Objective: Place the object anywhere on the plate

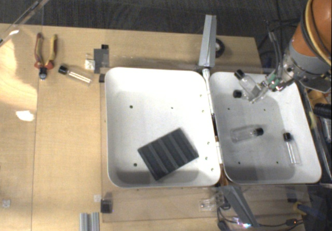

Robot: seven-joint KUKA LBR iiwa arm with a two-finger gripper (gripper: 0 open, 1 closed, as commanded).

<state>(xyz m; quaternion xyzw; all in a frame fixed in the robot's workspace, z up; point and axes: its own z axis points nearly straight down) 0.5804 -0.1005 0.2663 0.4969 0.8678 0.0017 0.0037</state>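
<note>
A dark ribbed rectangular plate (167, 153) lies at a slant in the left bin (119, 121), toward its front. My gripper (259, 90) hangs over the back of the right bin (306, 121). It is shut on a clear vial (248, 85) with a black cap, which sticks out to the upper left of the fingers. A dark patch (237, 94) lies on the bin floor just below it. Two more clear, black-capped vials lie in the right bin, one near the middle (246, 133) and one at the right (291, 149).
A grey upright post (208, 40) stands behind the wall between the bins. On the bench at the far left lie red-handled pliers (45, 51) and another small vial (75, 73). A small clamp block (102, 56) sits at the left bin's back corner.
</note>
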